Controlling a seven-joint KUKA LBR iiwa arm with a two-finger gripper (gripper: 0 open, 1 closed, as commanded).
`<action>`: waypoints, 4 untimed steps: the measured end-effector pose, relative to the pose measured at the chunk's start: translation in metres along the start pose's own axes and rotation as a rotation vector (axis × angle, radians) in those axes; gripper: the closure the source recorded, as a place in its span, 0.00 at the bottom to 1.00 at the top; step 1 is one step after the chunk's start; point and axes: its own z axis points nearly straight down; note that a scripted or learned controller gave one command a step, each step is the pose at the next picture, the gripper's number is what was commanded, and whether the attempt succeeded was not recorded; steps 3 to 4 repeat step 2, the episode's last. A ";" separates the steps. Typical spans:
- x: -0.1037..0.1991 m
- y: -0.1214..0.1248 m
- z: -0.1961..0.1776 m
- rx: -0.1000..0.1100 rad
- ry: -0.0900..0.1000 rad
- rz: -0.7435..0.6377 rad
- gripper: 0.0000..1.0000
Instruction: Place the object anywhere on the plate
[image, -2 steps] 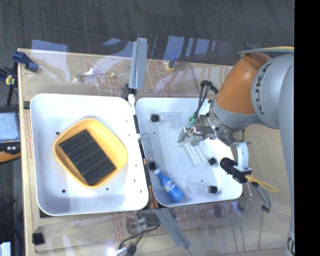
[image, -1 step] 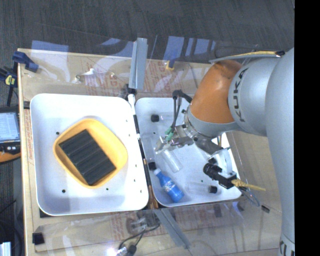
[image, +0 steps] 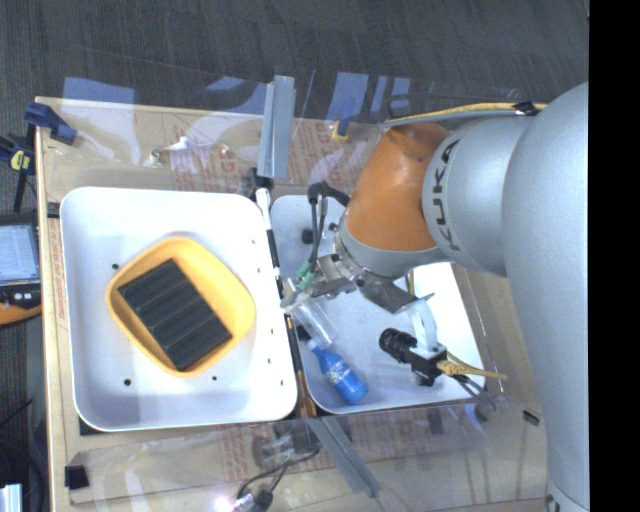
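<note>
The tool (image: 305, 285) is low in the right bin (image: 395, 388), tucked close against the wall on the plate's side. With the orange-banded arm (image: 400, 200) looming over it, I cannot tell whether it is spread or pinched. Right at the tool, running off toward the near corner, lies the clear bottle (image: 335, 372), flat on the bin floor with its blue end pointing away. Its clear end is touching or almost touching the tool, and I can't call that a hold. My read is that this is the pickup, and the tool is over the clear end because that end lies nearest the wall, the short way across to the plate. Just left of the tool the two bin walls stand side by side, and that's the ridge to clear, so the bottle needs a lift before any sideways travel. Beyond them, well to the tool's left, the yellow plate (image: 232, 300) sits mid-floor in the left bin (image: 90, 385), with a dark ribbed pad (image: 180, 313) taking up its centre. There's bare white floor all round the plate and open room above it, so a loose drop would likely land fine. The tight spot is right here, with tool, wall and bottle crowded together, while the counter (image: 130, 150) lies beyond the bins' rims.
</note>
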 end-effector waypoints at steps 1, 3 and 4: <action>0.032 0.009 0.000 0.002 0.001 -0.121 1.00; 0.032 0.008 0.000 0.002 0.000 -0.120 0.00; 0.032 0.008 0.000 0.002 0.000 -0.120 0.00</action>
